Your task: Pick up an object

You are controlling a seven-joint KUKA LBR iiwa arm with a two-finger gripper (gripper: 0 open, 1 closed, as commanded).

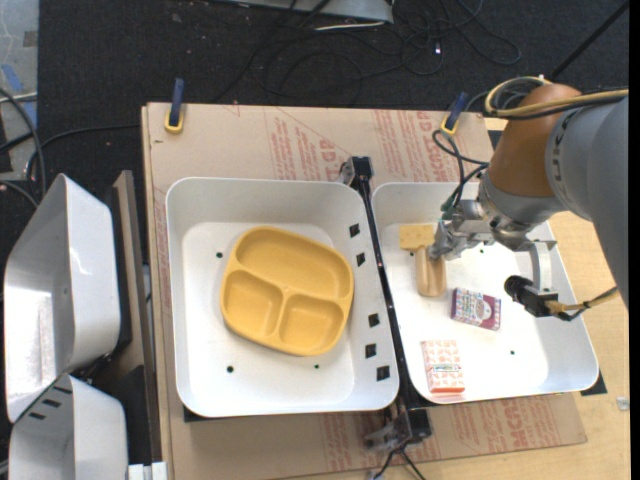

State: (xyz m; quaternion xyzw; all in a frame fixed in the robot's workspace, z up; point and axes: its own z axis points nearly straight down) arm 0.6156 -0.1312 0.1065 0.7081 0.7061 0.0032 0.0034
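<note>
Where the grey arm with its orange band reaches in from the right, the two-finger gripper [447,240] hangs low over the back-left part of the right white bin [570,353]. Just under its tip stands or leans a small tan cylinder-shaped object, perhaps of cork or wood [431,273]; it seems to touch the gripper, but whether it sits between the gripping parts I cannot tell, because the wrist covers them from above. So how wide the gripper is open cannot be told either.

Just to the left of the gripper, nearly touching it, lies a flat pale-yellow square piece like a sponge [416,236]. Nearer to the front of the bin from the gripper, and a bit to the right, lies a small purple and white packet [475,308]; its print is too small to read. Further to the front lies a flat white card packet with red printing [443,367], also not readable.

Well apart to the left of the gripper, the left white bin [190,268] holds a yellow plastic plate with three compartments [285,289]. The brown cardboard sheet [300,138] under both bins carries faint red lettering, which I cannot read.
</note>
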